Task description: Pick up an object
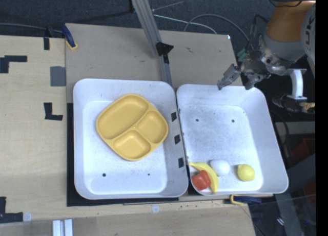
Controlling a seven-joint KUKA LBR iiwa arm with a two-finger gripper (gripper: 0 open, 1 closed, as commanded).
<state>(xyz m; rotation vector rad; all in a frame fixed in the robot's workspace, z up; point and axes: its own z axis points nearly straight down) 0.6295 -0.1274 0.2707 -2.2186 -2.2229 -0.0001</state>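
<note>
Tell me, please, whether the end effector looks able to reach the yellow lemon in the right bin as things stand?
Probably yes: the end effector hovers at the bin's far edge, and the lemon lies uncovered, apart from the white egg.

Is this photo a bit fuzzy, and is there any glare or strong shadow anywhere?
In the camera view the lighting is soft and even; the white bins look bright but keep their speckles, so there is little glare. The yellow plate casts only a faint shadow. The whole picture is slightly soft, and the gripper and arm at the right edge look blurriest.
</note>
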